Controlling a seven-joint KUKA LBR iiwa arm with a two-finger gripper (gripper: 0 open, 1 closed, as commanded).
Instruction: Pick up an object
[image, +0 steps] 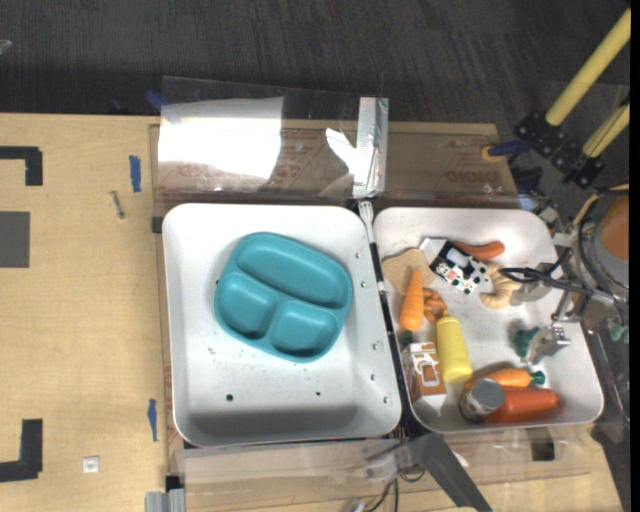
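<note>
The right white bin (570, 232) holds several small items. An orange carrot (411, 300) lies by its left wall, beside a yellow bottle (453, 348). An orange bottle with a grey cap (512, 402) lies along the front wall, with a small carrot (512, 378) just behind it. A black and white box (455, 268) and a red-orange piece (486, 248) sit near the back. My gripper (545, 345) hangs low over the bin's right side, close to a small green item (524, 337). The arm (605, 260) comes in from the right edge.
The left white bin (190, 330) holds a teal divided plate (283, 293). A small carton (428, 368) lies at the right bin's front left. A clear plastic sheet (270, 150) stands behind the bins. Yellow bars (590, 65) cross the upper right.
</note>
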